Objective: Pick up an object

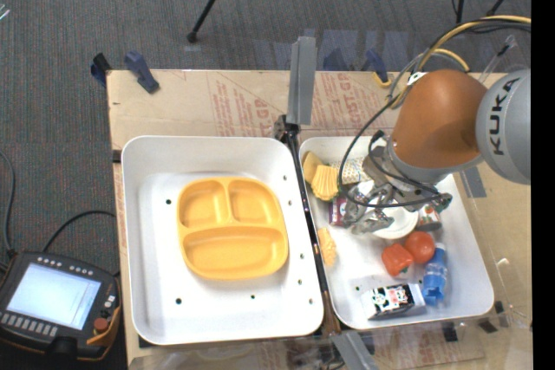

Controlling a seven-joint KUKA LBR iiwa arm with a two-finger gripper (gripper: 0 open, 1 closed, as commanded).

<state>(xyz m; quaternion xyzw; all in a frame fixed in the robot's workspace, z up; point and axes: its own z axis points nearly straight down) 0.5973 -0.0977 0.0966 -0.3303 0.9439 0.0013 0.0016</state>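
Orange-banded and closest to the lens, the arm's wrist (438, 119) hangs over the right bin (481, 269), hiding much of the gripper (381, 217), whose jaws I cannot tell to be spread or closed. Just beside it lie a white dish (401, 227), red pieces (408, 253), a blue bottle (435, 275) and a small carton (390, 299). A yellow divided plate (232, 227) sits in the left bin (139, 273).

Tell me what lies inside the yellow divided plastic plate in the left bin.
Nothing: all three compartments of the yellow divided plastic plate show bare, and no part of it is covered.
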